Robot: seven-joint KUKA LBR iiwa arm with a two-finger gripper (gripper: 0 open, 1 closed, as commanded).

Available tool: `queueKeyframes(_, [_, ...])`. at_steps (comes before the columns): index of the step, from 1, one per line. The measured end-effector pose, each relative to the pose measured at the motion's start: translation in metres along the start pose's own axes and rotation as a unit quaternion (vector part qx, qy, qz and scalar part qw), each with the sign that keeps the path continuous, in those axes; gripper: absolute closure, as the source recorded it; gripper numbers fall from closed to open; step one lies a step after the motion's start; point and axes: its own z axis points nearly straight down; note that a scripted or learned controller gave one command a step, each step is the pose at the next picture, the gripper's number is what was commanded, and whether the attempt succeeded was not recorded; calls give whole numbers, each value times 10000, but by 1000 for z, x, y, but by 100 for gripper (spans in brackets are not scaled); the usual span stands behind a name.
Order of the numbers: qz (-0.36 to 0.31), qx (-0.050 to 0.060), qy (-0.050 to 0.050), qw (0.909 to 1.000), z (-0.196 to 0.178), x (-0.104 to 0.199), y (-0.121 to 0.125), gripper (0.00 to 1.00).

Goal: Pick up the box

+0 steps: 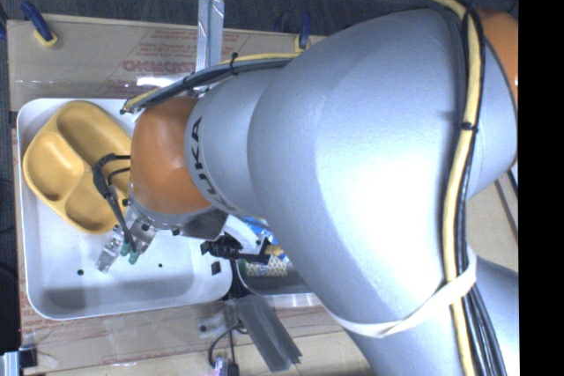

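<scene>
The arm (352,172) covers most of the counter, its orange band (167,158) above the left white bin (53,295). The gripper (119,249) hangs low over that bin's floor, beside a yellow divided tray (70,163) leaning in the bin's far left corner. Whether the fingers are open or closed cannot be told; the box cannot be made out, unless it is the partly hidden blue-and-white item (263,235) at the bin's right edge.
</scene>
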Motion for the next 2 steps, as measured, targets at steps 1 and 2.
queueKeyframes(1, [-222,-1,29,9997,2,48,29,0])
queueKeyframes(2, [94,-16,16,10000,-70,-5,44,0])
